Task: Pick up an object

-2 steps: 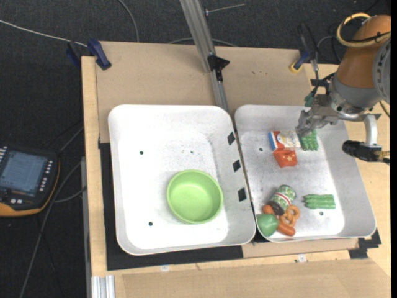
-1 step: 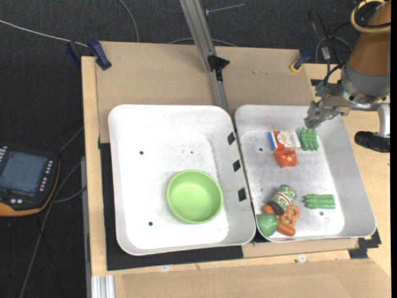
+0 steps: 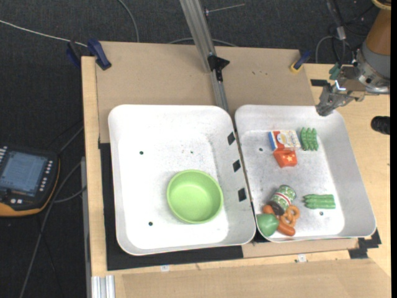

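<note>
one gripper — over right bin rim, holding nothing

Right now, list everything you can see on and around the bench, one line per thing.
bowl: 1, light green, left bin, toward its near right part
left bin: 1, white, left half of bench
right bin: 1, white, right half of bench
carton: 1, white with blue and red, right bin, far part
red block: 1, red, just in front of the carton
green ridged toys: 2, green, one right of the carton, one at near right
can: 1, green and white label, right bin, near left
toy pile: several pieces, green and orange, near left corner of right bin
pendant: 1, orange and grey, floor at left
clamps: 2, blue, far bench corners
gripper: 1, grey, over far right rim of right bin
</note>
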`<state>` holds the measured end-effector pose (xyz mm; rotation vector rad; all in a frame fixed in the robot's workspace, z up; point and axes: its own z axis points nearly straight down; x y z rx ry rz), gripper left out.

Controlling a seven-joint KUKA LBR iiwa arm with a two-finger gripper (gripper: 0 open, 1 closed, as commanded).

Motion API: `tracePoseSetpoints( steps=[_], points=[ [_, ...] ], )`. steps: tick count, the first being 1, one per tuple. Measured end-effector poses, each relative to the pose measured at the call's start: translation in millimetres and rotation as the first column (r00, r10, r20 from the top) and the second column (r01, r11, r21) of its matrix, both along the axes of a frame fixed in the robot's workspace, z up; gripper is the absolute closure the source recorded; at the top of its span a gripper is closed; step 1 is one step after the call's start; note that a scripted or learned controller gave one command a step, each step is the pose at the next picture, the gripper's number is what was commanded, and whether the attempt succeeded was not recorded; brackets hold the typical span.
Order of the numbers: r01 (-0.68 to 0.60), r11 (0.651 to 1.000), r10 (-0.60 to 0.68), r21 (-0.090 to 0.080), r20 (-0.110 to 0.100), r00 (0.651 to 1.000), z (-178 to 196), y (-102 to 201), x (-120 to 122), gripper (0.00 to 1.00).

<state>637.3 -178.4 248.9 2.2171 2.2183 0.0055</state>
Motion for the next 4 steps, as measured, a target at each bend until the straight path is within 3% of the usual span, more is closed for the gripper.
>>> tracePoseSetpoints(
  steps=[1,4],
  points=[
    [0.0,1.0,0.0,0.001,-0.005,1.0,1,0,0,1.0],
    [-0.004,1.0,0.004,0.002,-0.006,1.0,-19,176,12,1.0]
  ],
)
